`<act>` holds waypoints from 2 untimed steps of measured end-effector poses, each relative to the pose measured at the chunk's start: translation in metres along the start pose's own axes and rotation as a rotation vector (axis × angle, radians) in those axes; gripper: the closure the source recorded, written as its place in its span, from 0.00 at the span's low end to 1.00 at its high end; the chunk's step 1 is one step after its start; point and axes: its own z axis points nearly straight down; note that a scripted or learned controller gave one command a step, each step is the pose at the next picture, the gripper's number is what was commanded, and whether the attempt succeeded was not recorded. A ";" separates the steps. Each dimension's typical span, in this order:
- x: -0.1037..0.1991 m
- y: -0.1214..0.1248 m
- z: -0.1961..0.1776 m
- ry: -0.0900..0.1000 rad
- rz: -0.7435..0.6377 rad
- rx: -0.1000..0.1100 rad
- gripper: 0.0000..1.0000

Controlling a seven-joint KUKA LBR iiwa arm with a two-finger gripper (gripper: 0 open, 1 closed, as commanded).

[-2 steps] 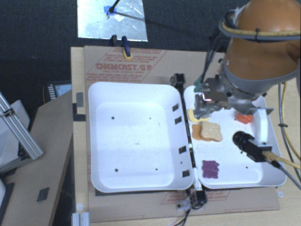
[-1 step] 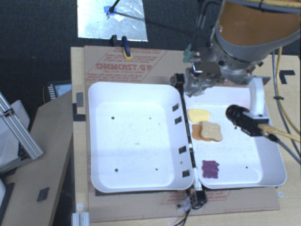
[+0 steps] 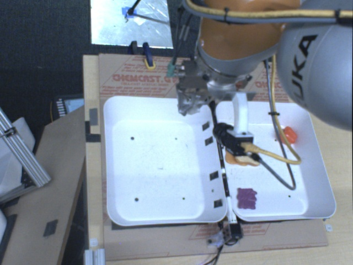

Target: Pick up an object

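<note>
Starting at the near edge of the counter [image 3: 63,164], two shallow white bins stand side by side: one left bin [image 3: 154,159] and one right bin [image 3: 311,195], touching along their shared wall.

1. Objects. All three candidate objects lie in the right bin.
   - One purple piece [image 3: 246,198] lies nearest, just right of the shared wall. It is flat and roughly square, with no marked long axis.
   - One tan piece [image 3: 242,160] lies farther in, also close to the shared wall. Its long axis appears to run left to right. Part of it is hidden by robot hardware.
   - One orange piece [image 3: 288,134] lies farthest and most to the right, well apart from the purple piece. It is small and rounded.

2. Pincer. One pincer [image 3: 190,102] hangs over the far right corner of the left bin, just beside the shared wall. Whether it is apart or together cannot be told from this view. Nothing is seen clamped in it.

3. Governing relation. Every object lies to the right of the pincer and nearer than it. The tan piece is judged the closest candidate, and the purple piece is the least obstructed. Any pick therefore requires a move right across the shared wall, then toward the near side, before descent.
</note>
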 end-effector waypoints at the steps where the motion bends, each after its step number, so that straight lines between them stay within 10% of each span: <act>1: -0.068 -0.052 -0.096 0.003 0.012 -0.015 1.00; 2: 0.009 -0.048 -0.093 0.003 -0.003 -0.006 1.00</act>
